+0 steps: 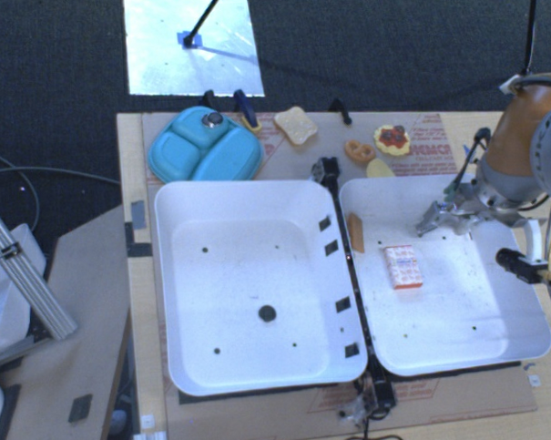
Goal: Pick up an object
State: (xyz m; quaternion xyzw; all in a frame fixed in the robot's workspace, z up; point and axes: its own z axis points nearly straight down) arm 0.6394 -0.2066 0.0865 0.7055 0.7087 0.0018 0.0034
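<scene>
In the right bin [499,337] a small red and white box [403,265] lies flat near the middle. A thin orange-brown stick [355,231] rests against this bin's left wall. My gripper [435,219] hangs low over the bin's back part, up and to the right of the box and apart from it. Nothing shows in its grasp. The left bin [195,264] holds a small dark round piece [267,312].
Behind the bins lie a blue divided plate [204,146], a toy toast slice [296,125], a pretzel [359,151], a red-topped tart [392,139] and a pale yellow piece [379,169]. A shiny sheet [192,43] lies on the floor further back.
</scene>
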